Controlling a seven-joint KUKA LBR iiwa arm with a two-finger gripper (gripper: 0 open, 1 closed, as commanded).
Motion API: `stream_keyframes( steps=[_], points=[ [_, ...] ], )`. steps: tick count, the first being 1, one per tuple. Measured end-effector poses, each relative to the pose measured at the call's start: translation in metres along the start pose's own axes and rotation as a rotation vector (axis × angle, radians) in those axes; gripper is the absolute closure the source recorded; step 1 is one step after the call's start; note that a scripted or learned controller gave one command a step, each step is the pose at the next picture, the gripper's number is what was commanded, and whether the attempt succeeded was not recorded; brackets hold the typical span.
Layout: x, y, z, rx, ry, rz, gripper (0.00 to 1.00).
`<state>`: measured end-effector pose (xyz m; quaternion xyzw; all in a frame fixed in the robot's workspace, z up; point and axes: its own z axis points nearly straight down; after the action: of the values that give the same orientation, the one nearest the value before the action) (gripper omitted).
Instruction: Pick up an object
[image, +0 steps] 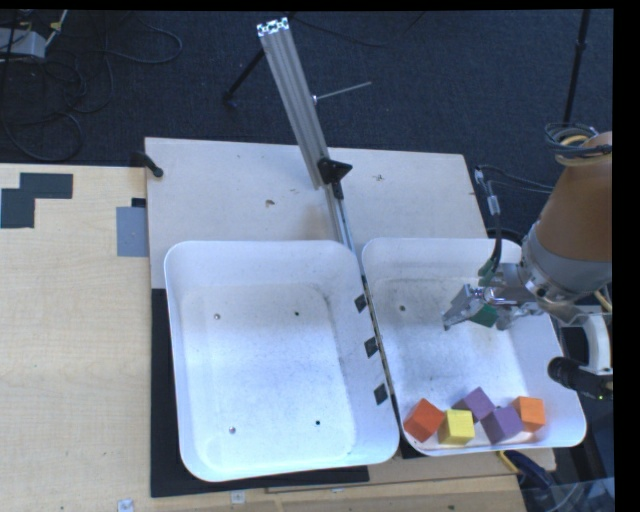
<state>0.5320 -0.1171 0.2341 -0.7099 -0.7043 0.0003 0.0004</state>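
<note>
Dark carpet with cables surrounds a pale bench (300, 190) that carries two shallow white bins and a slanted aluminium rail (300, 110).

Your pincer (478, 308) hangs over the middle of the right bin (420, 270). A small green thing (487, 315) sits at its tip, but you cannot tell whether the pincer is parted, closed, or clamped on it; the metal there is too tangled to read.

Outward, along the right bin's near edge, the blocks cluster: a red-orange cube (425, 419), a yellow cube (459, 427), two purple blocks (491, 414) and an orange cube (531, 412), touching or just beside one another. The left bin (200, 300) lies beyond the divider.

Judgement: you are mid-attempt, at or just after a grasp. Next, lift straight and check whether the green thing rises; otherwise re-aim at the cluster, well apart from the pincer.
</note>
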Motion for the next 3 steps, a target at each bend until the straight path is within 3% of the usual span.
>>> stream_keyframes(
  steps=[1, 2, 3],
  points=[
    [-0.057, 0.044, 0.107, 0.008, 0.000, -0.005, 0.00],
    [-0.084, 0.091, 0.146, 0.000, -0.001, -0.011, 0.00],
    [-0.056, 0.087, 0.105, -0.003, 0.001, -0.011, 0.00]
  ],
)
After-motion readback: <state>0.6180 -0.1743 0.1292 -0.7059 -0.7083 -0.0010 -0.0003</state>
